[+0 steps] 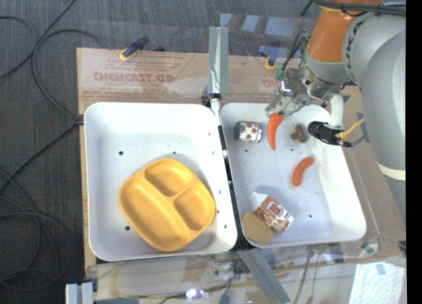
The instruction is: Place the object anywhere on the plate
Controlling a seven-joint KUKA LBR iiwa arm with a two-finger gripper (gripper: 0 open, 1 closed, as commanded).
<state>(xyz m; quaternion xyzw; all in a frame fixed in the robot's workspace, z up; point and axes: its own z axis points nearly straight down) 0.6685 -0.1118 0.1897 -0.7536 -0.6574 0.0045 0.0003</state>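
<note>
Evidently the pick is in hand: the gripper (pixel 282 107) pinches the stem end of a slim, glossy orange carrot (pixel 273 131), which hangs over the right bin (pixel 343 210). Next, by judgement, comes a carry across the divider to the smooth yellow plate (pixel 167 204), three-sectioned, in the left bin (pixel 105 131).

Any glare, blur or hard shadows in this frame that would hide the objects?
Camera view: even, soft lighting; the yellow plate casts only a faint shadow on the left bin; the carrot under the gripper and the sausage read clearly though slightly soft; the arm is large and blurry at right; mild glare on the clear sheet above the bins.
</note>
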